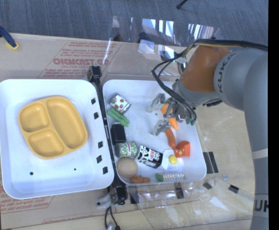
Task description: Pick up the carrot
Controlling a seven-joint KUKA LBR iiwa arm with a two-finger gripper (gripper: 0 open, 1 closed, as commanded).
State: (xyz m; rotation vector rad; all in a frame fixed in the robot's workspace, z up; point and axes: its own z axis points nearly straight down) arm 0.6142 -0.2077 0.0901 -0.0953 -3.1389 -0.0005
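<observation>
Carrot (170, 137) seemingly partly behind claw (159, 114)

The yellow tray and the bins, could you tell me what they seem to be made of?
The yellow tray: probably moulded plastic, matte, with three smooth, rounded compartments in one even colour. The two white bins: likely thin formed plastic, slightly glossy, with rounded corners and soft highlights on their rims.

the two shallow white plastic bins (5, 128) are looking smooth and faintly glossy. the yellow three-part plastic tray (53, 126) is showing a matt sheen. the brown cardboard sheet (58, 61) beneath is looking dull and papery. the silvery metal gripper (161, 114) is glinting, and the small orange carrot (170, 137) is appearing smooth like moulded plastic.
</observation>
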